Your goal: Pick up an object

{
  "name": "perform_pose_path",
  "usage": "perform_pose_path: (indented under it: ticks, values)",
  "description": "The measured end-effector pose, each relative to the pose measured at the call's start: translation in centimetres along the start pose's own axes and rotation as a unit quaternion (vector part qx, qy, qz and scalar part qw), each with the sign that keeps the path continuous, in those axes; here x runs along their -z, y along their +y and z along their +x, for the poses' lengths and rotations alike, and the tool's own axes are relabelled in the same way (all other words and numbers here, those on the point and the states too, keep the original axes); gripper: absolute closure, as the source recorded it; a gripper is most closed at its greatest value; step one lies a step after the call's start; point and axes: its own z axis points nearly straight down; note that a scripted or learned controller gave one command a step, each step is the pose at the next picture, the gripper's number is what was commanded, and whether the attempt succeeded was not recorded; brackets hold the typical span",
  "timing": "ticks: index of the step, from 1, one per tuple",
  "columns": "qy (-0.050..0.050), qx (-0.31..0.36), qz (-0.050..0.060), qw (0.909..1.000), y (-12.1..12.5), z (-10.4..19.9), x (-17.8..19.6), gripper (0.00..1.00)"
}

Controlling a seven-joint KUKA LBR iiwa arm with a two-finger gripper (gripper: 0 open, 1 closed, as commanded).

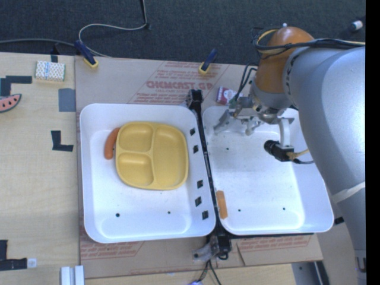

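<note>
**Arm over the right bin, nothing lifted yet**

The task is at its start, as far as the view shows. The gripper (237, 120) hangs over the far left part of the right bin (309, 218), under the orange-banded wrist, and whether it is clenched or released I cannot tell; no object shows in it. So the pick itself, closing on a thing and lifting it, is all left to do.

There are 3 candidates for picking in the 2 bins. The nearest by bin is a small orange piece (221, 203) lying at the right bin's left wall, toward the near edge, well apart from the gripper. In the left bin (95, 218) a yellow divided plate (152, 155) with 3 compartments lies flat, and an orange sausage-shaped toy (110, 143) lies touching or just beside its left rim.

In the way: the small orange piece sits tight against the bin wall and the black divider (202, 159) between the bins, which I judge leaves little room for a finger on that side. The plate is wide and flat, likely hard to pinch. Around the bench lie a small wrapped item (224, 95) beyond the bins, 2 blue-and-yellow clamps (86, 53) on the cardboard, and loose cables (113, 27).
</note>
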Motion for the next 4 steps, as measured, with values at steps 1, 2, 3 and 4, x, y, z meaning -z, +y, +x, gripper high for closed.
perform_pose_path:
  ticks: [1,2,3,4]
  values:
    - [0.002,-0.001,-0.001,1.0000,-2.3,0.1,-1.9,0.00]
    - [0.002,0.000,-0.002,1.0000,-2.2,0.1,-0.9,1.00]
    - [0.004,-0.001,-0.001,1.0000,-6.6,5.3,8.1,1.00]
    - [0.004,-0.001,0.000,1.0000,-6.6,5.3,8.0,0.00]
